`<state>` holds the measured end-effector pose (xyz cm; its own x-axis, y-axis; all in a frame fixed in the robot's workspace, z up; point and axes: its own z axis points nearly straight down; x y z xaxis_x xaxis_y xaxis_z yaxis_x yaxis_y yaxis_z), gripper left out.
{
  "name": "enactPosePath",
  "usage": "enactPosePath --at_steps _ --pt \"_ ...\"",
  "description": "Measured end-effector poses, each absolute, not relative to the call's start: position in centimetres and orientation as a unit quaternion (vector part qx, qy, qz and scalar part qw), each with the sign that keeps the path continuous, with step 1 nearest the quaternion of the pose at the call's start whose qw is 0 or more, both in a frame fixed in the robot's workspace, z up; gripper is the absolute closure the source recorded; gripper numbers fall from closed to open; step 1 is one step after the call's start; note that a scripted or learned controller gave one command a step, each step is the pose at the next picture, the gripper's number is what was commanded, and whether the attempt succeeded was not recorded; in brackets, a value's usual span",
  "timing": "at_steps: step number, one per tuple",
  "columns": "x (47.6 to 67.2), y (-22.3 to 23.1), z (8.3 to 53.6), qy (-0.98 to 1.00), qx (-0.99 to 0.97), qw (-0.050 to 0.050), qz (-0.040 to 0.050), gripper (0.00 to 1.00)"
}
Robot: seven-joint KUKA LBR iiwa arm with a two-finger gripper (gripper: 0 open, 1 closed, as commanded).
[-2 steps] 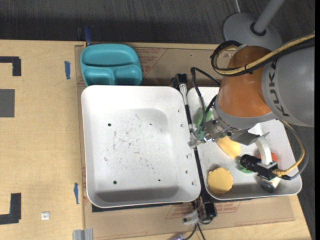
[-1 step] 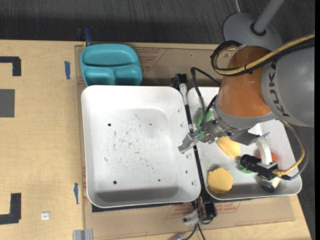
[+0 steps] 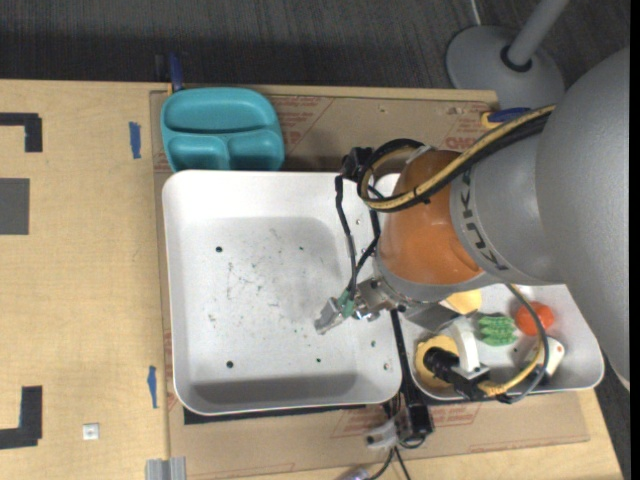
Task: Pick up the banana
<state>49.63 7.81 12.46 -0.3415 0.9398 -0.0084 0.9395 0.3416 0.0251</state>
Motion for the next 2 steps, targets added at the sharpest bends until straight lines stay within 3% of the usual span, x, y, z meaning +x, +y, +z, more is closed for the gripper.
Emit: enactPosePath --at_steps 2 --pt "49.48 8.40 12.01 0.847 0.531 0.016 0.0004 0.00"
